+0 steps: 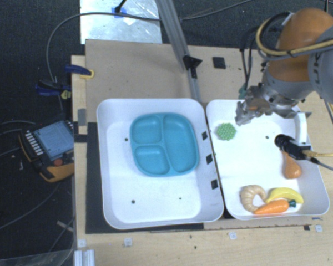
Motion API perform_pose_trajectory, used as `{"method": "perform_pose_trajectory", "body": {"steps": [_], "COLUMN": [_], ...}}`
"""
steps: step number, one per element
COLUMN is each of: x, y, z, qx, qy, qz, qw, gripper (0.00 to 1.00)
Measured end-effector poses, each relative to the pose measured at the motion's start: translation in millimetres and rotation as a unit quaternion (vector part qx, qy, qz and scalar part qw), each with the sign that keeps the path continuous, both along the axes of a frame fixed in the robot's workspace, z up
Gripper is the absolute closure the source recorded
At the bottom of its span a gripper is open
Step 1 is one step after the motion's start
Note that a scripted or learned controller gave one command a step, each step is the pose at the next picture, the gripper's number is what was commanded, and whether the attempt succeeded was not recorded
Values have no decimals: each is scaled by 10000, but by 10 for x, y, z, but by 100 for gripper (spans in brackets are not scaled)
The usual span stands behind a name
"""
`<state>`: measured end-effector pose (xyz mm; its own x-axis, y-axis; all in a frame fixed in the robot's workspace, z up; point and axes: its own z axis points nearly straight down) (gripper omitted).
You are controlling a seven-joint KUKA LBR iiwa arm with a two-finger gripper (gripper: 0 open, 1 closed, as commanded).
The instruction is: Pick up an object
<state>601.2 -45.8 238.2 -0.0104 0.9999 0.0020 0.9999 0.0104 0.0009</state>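
Fingers (243, 117) hang near the right bin's (250, 165) far edge, beside a green ball (226, 131). Whether they are open or closed is unclear.

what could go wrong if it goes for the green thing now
The green bumpy ball sits close to the right bin's left wall, so a finger of the gripper could strike the wall. Being round, it may roll away if nudged. The gripper is beside it, not over it, and could close short.

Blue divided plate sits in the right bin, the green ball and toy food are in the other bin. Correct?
Not quite. The camera view shows the blue divided plate in the left bin; the green ball and toy food are in the other bin, the right one.
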Motion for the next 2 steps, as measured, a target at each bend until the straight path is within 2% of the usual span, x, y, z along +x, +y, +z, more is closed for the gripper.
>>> {"method": "perform_pose_trajectory", "body": {"steps": [2], "x": [-184], "y": [1054], "z": [-205], "qx": [2], "qy": [7], "qz": [1], "qw": [10000], "gripper": [100]}}
